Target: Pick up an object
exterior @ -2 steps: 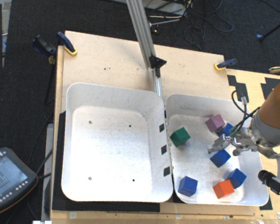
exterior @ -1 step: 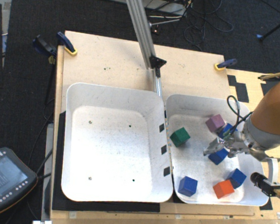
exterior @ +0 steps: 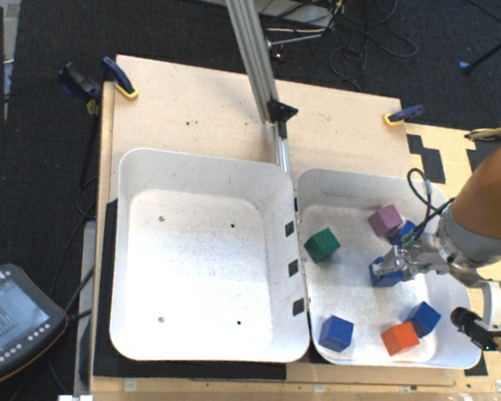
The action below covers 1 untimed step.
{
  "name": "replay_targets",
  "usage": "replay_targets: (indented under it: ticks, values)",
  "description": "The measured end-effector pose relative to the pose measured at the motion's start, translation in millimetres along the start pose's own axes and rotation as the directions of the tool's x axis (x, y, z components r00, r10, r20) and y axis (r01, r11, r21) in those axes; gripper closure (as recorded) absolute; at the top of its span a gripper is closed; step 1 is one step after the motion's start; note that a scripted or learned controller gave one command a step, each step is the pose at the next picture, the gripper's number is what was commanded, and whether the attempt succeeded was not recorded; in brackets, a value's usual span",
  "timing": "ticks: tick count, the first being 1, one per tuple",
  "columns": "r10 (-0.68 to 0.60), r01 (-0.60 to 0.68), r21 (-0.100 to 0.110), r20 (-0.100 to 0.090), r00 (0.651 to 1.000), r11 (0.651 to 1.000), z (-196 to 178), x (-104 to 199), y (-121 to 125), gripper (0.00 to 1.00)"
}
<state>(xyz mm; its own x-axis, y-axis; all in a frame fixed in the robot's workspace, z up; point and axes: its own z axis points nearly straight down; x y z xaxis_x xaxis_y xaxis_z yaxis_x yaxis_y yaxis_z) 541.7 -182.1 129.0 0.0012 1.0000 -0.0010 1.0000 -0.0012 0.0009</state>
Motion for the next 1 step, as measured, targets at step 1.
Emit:
replay_targets:
  ticks: [1]
  values:
    - [-0.004,0.004,-0.003,0.0,1.0,1.0,-45.1,6.8,4.3,1.0]
